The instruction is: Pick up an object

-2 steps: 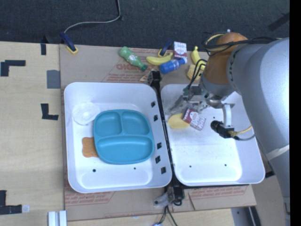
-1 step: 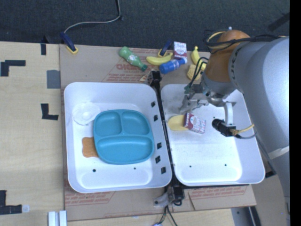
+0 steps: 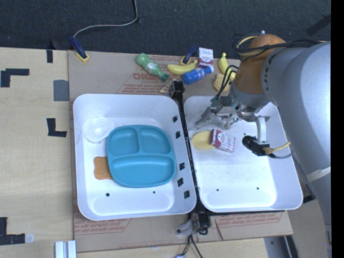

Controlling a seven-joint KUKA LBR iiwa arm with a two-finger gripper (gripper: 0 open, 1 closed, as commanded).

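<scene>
While the arm (image 3: 301,90) reaches in from the right, the tool (image 3: 217,117) is seen low over the right bin's (image 3: 252,192) far-left part.

Tool's metal fingers (image 3: 204,118) are seen spread open w/ nothing between them; tips sit just above a red-and-white packet (image 3: 222,141) and a yellow item (image 3: 201,140), which lie touching, packet to the right, near the bin's left wall. A black connector w/ cable (image 3: 257,145) hangs just right of the packet. In the left bin (image 3: 88,198) are found a blue divided plate (image 3: 142,156), a clear cup (image 3: 95,129) at its upper left, an orange piece (image 3: 101,168) partly tucked under the plate's left edge. Behind the bins, on the surface, are scattered a green bottle (image 3: 150,66), a banana (image 3: 181,67), a blue bottle (image 3: 195,75), a small carton (image 3: 206,55).
</scene>
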